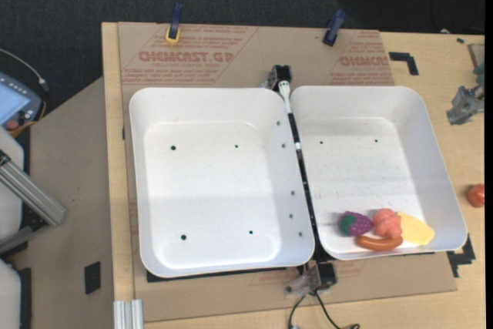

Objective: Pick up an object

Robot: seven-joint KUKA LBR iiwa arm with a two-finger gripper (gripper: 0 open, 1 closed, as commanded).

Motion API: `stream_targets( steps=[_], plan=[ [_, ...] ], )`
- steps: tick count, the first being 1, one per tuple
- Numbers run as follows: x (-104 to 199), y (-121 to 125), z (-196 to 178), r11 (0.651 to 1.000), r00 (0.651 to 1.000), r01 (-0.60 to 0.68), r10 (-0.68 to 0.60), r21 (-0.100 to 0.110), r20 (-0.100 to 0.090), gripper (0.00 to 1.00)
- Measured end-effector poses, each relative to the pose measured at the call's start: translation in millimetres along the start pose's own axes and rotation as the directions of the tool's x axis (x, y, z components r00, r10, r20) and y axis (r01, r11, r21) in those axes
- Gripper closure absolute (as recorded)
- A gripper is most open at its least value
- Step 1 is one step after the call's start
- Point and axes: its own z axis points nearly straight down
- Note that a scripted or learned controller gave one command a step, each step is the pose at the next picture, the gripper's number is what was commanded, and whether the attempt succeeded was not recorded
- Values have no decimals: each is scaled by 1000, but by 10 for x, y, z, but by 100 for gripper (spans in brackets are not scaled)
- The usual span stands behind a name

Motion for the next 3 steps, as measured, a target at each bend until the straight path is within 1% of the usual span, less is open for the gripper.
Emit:
stream_targets(
  steps=[3],
  plan=[
    [-11,23,-315,1000,1000,1,-1,-11,7,100]
  ],
)
